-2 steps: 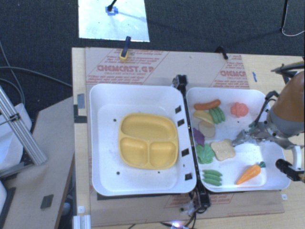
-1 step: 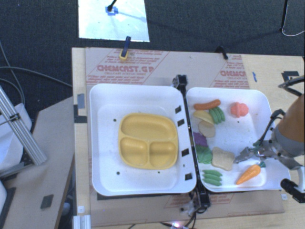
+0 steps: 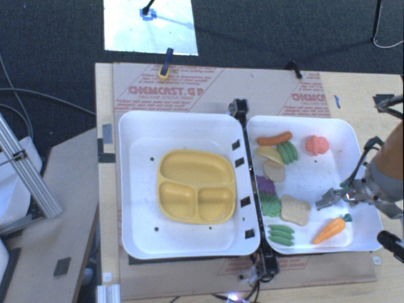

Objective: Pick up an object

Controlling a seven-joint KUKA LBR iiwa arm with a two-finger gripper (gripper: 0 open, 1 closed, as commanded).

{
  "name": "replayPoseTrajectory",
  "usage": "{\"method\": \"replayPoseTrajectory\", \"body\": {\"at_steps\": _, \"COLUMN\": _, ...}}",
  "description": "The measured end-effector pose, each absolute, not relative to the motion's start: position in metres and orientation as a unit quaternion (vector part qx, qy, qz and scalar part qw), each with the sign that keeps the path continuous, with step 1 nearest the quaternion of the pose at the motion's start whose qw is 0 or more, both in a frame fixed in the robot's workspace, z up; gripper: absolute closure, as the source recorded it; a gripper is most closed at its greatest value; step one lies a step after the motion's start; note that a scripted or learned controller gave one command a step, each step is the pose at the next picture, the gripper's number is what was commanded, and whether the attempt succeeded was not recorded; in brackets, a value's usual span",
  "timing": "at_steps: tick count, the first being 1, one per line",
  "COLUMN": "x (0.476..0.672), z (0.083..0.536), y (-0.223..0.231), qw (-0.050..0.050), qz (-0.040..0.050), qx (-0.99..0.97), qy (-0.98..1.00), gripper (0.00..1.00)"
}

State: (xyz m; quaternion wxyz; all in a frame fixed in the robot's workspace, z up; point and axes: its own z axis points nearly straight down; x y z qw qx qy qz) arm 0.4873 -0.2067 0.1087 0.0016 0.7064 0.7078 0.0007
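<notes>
Fingers [image 3: 332, 198] state unclear, above carrot [image 3: 331, 230] in right bin [image 3: 344, 131]; bench sheet [image 3: 165, 90] reads "CHEMCAST".

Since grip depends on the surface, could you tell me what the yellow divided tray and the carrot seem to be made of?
The yellow divided tray: probably moulded plastic, with an even colour, rounded compartment edges and a soft sheen. The carrot: likely toy plastic or rubber, judging by its flat orange and smooth surface; the view is too coarse to be sure.

Dark carpet [image 3: 265, 17] lies beyond the bench's [image 3: 107, 93] far edge, with a pale sheet [image 3: 170, 24] on it. Cables [image 3: 25, 100] run at left, beside a metal rail [image 3: 25, 175].
</notes>
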Motion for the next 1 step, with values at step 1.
{"method": "replayPoseTrajectory", "body": {"at_steps": 1, "x": 0.4881, "z": 0.1185, "y": -0.2068, "qw": 0.002, "qz": 0.0013, "qx": 0.707, "qy": 0.707, "gripper": 1.00}}
